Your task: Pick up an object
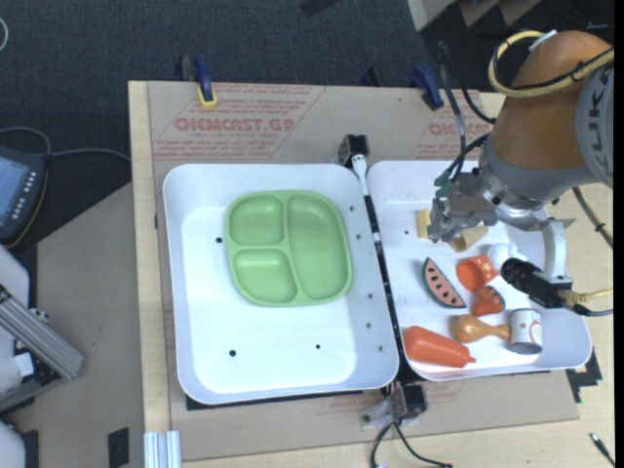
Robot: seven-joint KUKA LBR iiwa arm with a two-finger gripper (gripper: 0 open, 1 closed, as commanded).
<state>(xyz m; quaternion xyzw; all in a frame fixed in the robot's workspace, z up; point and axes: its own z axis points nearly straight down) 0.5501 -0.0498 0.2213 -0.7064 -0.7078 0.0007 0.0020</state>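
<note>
My gripper (450, 224) hangs low over the upper part of the right bin (395, 188), right above a tan block (425, 224) that sticks out on both sides of it. I cannot make out whether anything sits in the gripper. Just below it lie a watermelon slice (442, 283) and an orange-red piece (475, 271). Further toward the front are a second red piece (487, 301), a tan wooden piece (475, 331), a small silver can (526, 331) and an orange carrot (437, 347).
The left bin (195, 291) holds a green divided plate (289, 248) in its upper middle. A black rim strip (375, 252) runs between the two bins. The arm's orange band (546, 96) looms over the right bin's back right corner.
</note>
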